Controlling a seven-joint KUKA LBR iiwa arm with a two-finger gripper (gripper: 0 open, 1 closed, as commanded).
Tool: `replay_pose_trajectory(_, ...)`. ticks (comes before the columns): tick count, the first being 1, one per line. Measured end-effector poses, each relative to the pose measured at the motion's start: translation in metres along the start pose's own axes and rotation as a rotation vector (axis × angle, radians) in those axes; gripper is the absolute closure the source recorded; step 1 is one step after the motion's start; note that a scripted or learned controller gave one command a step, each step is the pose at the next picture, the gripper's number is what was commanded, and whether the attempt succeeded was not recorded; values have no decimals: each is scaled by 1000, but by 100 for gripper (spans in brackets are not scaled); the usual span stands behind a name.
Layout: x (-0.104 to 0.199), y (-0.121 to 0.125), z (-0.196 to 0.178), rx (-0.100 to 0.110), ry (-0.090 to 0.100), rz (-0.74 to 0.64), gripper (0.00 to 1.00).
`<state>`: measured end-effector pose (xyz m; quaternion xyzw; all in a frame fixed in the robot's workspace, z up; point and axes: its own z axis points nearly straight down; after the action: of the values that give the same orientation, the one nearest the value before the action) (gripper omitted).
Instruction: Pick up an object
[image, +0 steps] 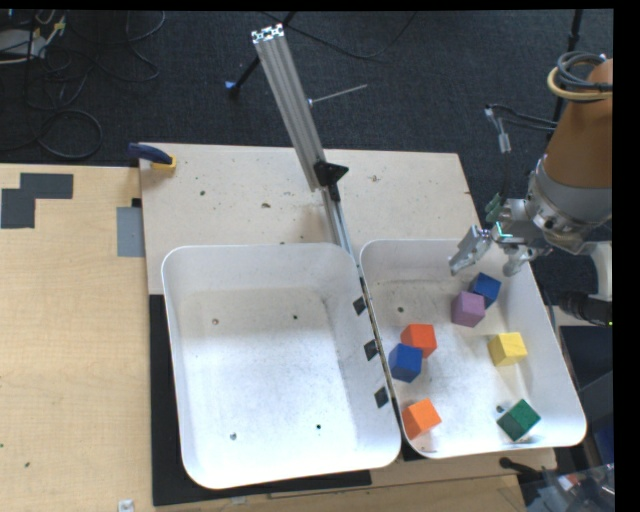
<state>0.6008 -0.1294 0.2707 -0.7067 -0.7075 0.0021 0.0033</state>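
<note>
My gripper (490, 260) hangs over the back of the right bin (560, 345), its two grey fingers spread apart with nothing between them. Just below it lies a small blue cube (486, 288), and a purple cube (468, 309) sits beside that. Further forward in the same bin are a yellow cube (508, 348), an orange cube (420, 338) touching a larger blue cube (405, 361), another orange cube (422, 416) near the front, and a green cube (519, 419) at the front right.
The left bin (190, 300) stands beside the right one, with a divider holding black clips (370, 348) between them. A slanted metal rail (298, 120) rises behind the bins. A yellow and blue clamp (152, 155) lies at the bench's back left.
</note>
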Motion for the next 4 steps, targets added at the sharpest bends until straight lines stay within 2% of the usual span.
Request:
replay_pose_trajectory(1, 0, 1, -2, -5, -1, 0, 0)
replay_pose_trajectory(2, 3, -6, 44, 0, 0, 0, 0)
replay_pose_trajectory(4, 10, -12, 166, 1, 0, 2, 0)
